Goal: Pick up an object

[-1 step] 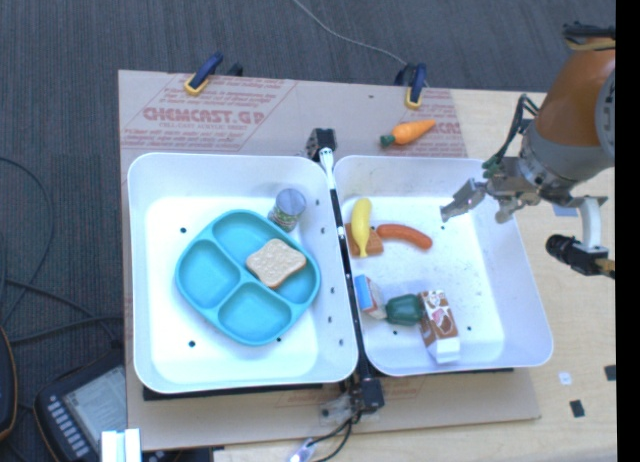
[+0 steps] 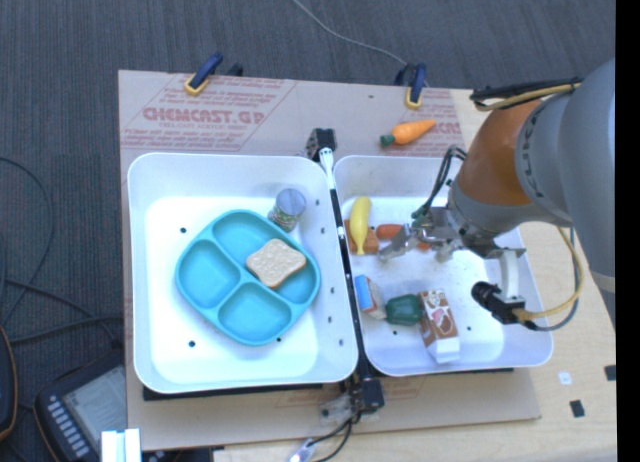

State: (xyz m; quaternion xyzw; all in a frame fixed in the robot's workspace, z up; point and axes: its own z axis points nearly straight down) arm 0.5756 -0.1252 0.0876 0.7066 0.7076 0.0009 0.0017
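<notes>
- Right shallow white bin (image 2: pixel 535 350) holds the candidates: a yellow banana-shaped toy (image 2: pixel 359 222) along the left wall, a small orange-red piece (image 2: pixel 385 235) just beside it, a dark green pepper-like toy (image 2: pixel 404 309), a brown-and-white carton (image 2: pixel 438 324) and a small orange-and-blue item (image 2: pixel 366 295) near the divider.
- Metal two-finger gripper (image 2: pixel 398 246) sits low in this bin, tips pointing left, at or touching the orange-red piece. Probable target, judged from proximity.
- Claw state: cannot tell; the tips blur into the objects, and nothing is clearly seen between them.
- Handling estimate: small play-food, likely light, stiff plastic, smooth and somewhat slippery. Rounded forms may roll or squirt out; grip across the narrow middle, not the ends. The neighbouring banana toy crowds the left side.
- Arm pose: grey arm with orange band (image 2: pixel 500 165) enters from the right, wrist bent down over the bin's centre, cable looped on the right side.
- Left bin (image 2: pixel 150 350): blue divided plastic plate (image 2: pixel 205 280) bearing a tan cracker-like square (image 2: pixel 275 262); small round can (image 2: pixel 288 207) touching its rim.
- Orange carrot toy (image 2: pixel 410 133) lies on the board outside the bins.
</notes>
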